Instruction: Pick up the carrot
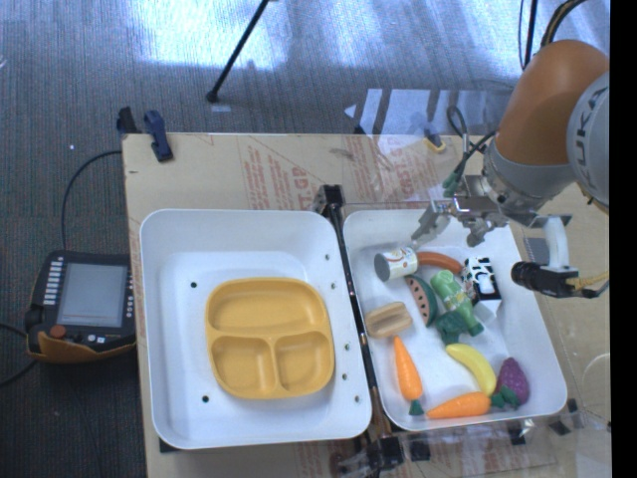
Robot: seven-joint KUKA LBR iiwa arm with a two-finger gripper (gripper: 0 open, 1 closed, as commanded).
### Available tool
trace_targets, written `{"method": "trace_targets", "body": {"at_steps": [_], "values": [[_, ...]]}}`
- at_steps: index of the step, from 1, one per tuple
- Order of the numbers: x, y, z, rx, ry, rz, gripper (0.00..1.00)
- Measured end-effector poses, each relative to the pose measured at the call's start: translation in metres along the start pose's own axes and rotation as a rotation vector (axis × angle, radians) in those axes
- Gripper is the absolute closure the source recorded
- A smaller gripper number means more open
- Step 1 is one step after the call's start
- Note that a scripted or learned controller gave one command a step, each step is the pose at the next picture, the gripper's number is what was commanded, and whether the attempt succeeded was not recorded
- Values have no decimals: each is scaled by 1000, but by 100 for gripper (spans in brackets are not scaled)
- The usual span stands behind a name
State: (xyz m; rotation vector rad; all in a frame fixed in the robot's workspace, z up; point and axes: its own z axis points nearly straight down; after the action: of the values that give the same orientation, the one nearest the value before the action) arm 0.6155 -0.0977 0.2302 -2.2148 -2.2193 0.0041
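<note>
- While the grey arm with its orange band (552, 93) leans in from the right, its two-finger gripper (453, 229) hangs over the far end of the right white bin (547, 352), fingers (428, 225) spread apart and grasping nothing.
- The gripper sits just above a small white can with a red label (396, 263), which lies on its side near the bin's far left corner.
- Two orange plastic carrots with green tops lie at the bin's near end: one carrot (406, 370) points along the left wall, the second carrot (460, 405) lies across the near wall. Both are well apart from the gripper.
- Between them and the gripper lie a tan bread roll (387, 319), a watermelon slice (420, 300), a green leafy vegetable (453, 302), a yellow banana (472, 365) and a purple toy fruit (512, 379).
- The left white bin (169, 267) holds a yellow divided plastic plate (269, 336).
- Both bins rest on a pale wooden bench (239, 167); a black handheld control pendant (85, 302) lies on the dark carpet (60, 68) to the left.
</note>
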Motion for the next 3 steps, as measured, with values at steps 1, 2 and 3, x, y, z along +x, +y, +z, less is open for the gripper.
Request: {"method": "trace_targets", "body": {"at_steps": [1, 2, 3], "values": [[25, -65, 45, 3, 1, -343, 0], [10, -101, 130, 9, 3, -215, 0], [7, -99, 119, 7, 4, -203, 100]]}}
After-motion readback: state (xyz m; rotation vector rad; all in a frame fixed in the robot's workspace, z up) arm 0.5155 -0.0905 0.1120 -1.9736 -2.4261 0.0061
